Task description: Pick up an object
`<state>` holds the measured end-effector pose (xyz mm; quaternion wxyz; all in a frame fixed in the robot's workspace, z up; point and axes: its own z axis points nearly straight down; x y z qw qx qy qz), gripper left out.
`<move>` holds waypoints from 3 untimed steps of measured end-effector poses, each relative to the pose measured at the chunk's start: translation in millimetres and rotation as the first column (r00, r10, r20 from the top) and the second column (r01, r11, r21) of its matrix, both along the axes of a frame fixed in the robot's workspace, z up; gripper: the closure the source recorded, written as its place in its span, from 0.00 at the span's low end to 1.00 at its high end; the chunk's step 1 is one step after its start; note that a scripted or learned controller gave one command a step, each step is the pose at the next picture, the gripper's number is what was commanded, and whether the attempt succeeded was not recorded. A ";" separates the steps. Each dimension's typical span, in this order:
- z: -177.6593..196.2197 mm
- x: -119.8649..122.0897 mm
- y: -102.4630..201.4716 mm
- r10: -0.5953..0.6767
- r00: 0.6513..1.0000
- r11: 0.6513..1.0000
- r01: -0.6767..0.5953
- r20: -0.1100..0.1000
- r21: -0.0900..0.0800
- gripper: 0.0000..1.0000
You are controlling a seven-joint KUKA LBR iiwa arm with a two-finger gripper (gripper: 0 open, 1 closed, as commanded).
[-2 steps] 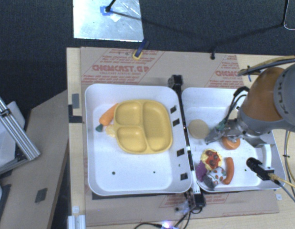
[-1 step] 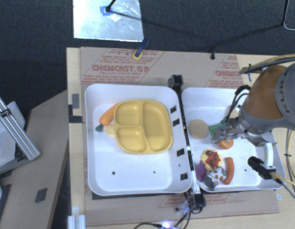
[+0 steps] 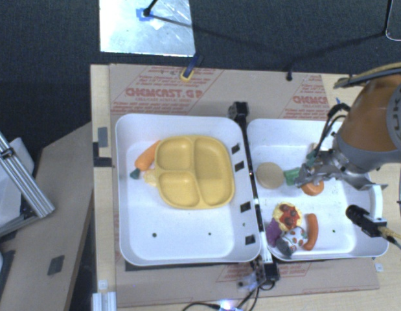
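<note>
Reaching in from the right of the frame, the gripper (image 3: 311, 177) hangs low in the right bin (image 3: 271, 135), over an orange toy (image 3: 312, 188) and a green piece (image 3: 292, 175); its grip cannot be told. A tan disc (image 3: 269, 175) lies just left, and a yellow plate (image 3: 190, 172) sits in the left bin (image 3: 181, 238).

A robot arm (image 3: 375, 131) entered from the right side. Its broad upper section was orange and rounded, with a grey collar beneath it. A thin dark cable looped along its left side. Below the collar sat a compact grey metal gripper (image 3: 310, 173). A white bracket with a black cylindrical part hung beneath the arm.
</note>
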<state>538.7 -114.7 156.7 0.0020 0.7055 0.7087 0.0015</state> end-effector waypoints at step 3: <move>78.1 52.0 39.1 0.003 1.000 1.000 -0.003 0.001 0.001 1.00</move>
